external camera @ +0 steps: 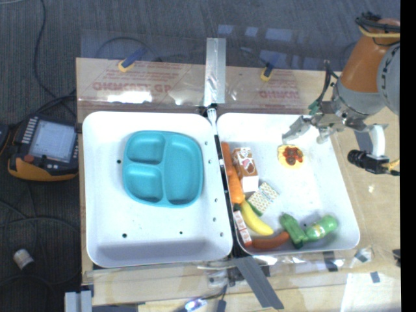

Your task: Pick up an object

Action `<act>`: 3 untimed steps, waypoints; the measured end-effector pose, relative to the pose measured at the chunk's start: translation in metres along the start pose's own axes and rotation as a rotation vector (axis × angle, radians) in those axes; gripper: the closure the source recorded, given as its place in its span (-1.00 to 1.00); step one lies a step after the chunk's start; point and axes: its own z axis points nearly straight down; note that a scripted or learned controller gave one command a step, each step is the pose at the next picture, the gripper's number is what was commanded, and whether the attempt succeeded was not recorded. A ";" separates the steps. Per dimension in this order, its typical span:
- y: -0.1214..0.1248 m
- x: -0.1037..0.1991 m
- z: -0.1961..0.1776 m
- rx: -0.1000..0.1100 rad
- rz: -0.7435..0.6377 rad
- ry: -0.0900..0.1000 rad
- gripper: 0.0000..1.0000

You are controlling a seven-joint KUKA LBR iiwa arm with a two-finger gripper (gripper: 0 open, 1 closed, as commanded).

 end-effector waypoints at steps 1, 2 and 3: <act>0.013 -0.017 0.079 -0.006 -0.147 0.004 -1.00; 0.015 -0.019 0.085 -0.011 -0.182 0.008 -1.00; 0.016 -0.021 0.077 -0.015 -0.181 0.002 1.00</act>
